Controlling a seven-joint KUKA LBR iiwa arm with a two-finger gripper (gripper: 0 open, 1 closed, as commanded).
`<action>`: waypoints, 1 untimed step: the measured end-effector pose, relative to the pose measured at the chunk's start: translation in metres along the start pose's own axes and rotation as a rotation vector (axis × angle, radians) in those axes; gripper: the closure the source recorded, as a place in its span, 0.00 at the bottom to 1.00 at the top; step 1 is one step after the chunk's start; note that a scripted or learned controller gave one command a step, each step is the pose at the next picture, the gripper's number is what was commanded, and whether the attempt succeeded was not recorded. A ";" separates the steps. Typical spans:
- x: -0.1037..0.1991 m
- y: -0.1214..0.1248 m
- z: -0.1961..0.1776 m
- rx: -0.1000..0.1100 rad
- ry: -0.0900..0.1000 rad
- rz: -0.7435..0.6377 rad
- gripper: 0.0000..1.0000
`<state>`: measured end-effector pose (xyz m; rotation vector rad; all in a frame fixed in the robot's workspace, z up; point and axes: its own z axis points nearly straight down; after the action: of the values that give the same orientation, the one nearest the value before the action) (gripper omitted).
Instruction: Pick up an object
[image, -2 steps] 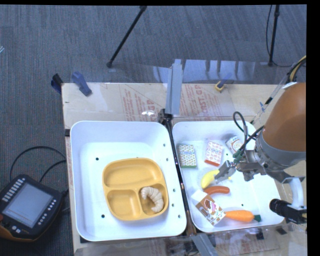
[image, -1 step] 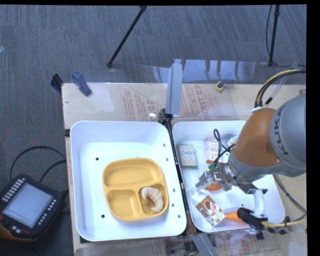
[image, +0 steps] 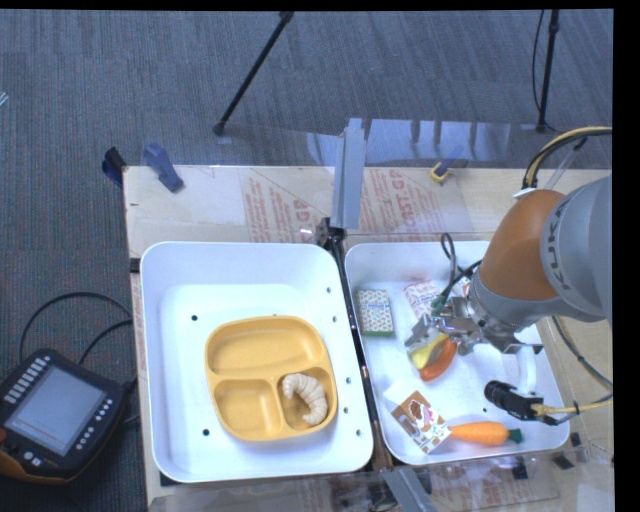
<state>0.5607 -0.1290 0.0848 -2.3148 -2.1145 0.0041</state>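
My gripper (image: 437, 338) hangs low over the middle of the right bin (image: 378, 262), right above a yellow piece (image: 427, 353) and a red-orange piece (image: 439, 363) that lie together. Whether either one is between the jaws cannot be made out. To the left of the gripper a small green patterned box (image: 375, 311) lies flat. A red and white packet (image: 421, 295) sits just behind the gripper. Near the front of this bin lie a small printed carton (image: 421, 420) and an orange carrot (image: 482, 433) with a green tip.
The left bin (image: 180, 275) holds a yellow divided plate (image: 262, 352) with a pale ridged grub-like toy (image: 308, 396) in its front right section. A grey post (image: 348, 185) stands behind the bins. The arm's orange band (image: 528, 250) looms over the right bin's far right.
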 end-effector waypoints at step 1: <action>-0.001 0.001 -0.009 0.001 0.002 0.006 1.00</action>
<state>0.5614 -0.1297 0.0942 -2.3200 -2.1062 0.0030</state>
